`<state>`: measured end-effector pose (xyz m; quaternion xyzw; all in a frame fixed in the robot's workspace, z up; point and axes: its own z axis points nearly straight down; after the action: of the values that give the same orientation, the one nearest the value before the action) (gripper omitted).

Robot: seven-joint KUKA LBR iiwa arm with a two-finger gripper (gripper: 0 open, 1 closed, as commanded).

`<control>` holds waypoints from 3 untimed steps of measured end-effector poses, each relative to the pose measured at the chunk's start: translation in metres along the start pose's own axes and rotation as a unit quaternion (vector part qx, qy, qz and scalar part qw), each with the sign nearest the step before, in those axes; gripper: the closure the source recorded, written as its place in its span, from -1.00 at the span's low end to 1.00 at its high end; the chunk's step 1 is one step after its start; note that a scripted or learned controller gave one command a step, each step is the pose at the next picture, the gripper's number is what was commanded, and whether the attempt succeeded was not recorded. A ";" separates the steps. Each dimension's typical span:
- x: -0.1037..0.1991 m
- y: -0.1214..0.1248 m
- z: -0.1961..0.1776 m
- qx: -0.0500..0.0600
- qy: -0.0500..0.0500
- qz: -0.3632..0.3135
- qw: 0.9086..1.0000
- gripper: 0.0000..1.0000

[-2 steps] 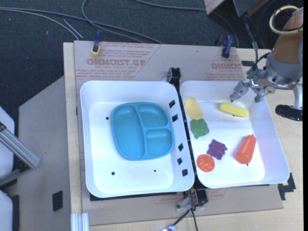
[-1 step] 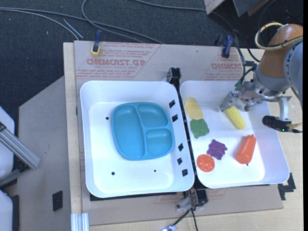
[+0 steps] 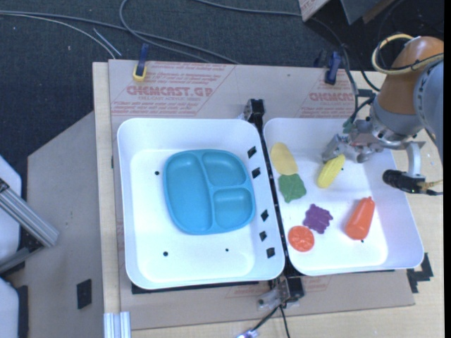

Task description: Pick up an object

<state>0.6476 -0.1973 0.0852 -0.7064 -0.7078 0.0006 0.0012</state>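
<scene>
Gripper point(image 3: 338, 153): low over right bin point(image 3: 402, 248), fingers seemingly closed on upper end of yellow corn-shaped toy point(image 3: 330, 172), though contact is hard to confirm. Just left: pale yellow oval piece point(image 3: 284, 158), green leafy piece point(image 3: 291, 186). Nearer front: purple grape cluster point(image 3: 318, 217), orange round piece point(image 3: 301, 239), orange-red carrot point(image 3: 360, 217). Left bin point(image 3: 141, 259): blue divided plate point(image 3: 209, 190).

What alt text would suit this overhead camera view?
A robot arm's claw reaches into the right bin at a yellow corn toy, beside other toy foods. The left bin holds a blue divided tray.
</scene>
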 end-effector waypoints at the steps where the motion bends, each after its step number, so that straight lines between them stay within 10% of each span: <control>1: 0.000 0.001 -0.012 -0.002 -0.001 -0.001 1.000 1.00; 3: -0.001 0.010 -0.137 -0.005 -0.002 0.000 1.000 1.00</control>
<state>0.6579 -0.1986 0.2223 -0.7066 -0.7076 -0.0019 -0.0037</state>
